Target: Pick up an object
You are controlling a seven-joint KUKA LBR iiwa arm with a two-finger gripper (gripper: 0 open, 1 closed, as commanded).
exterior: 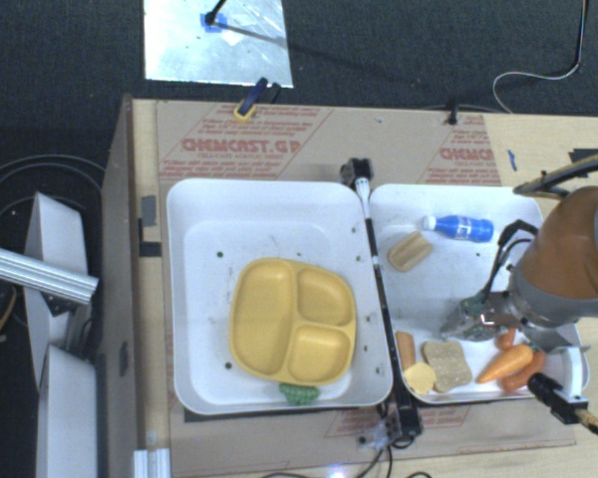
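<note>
Carrot, lying at the right bin's near edge just beside my claw, whose spread I cannot tell, looks light, stiff and smooth, best taken across its thick middle.

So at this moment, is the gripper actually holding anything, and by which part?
Nothing visibly held. The gripper sits low in the right bin, left of the carrot and above the bread slice.

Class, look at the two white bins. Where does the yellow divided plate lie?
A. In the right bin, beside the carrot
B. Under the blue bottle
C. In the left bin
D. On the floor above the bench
C: the yellow plate lies flat in the left bin, while the blue bottle and carrot lie in the right bin.
</note>
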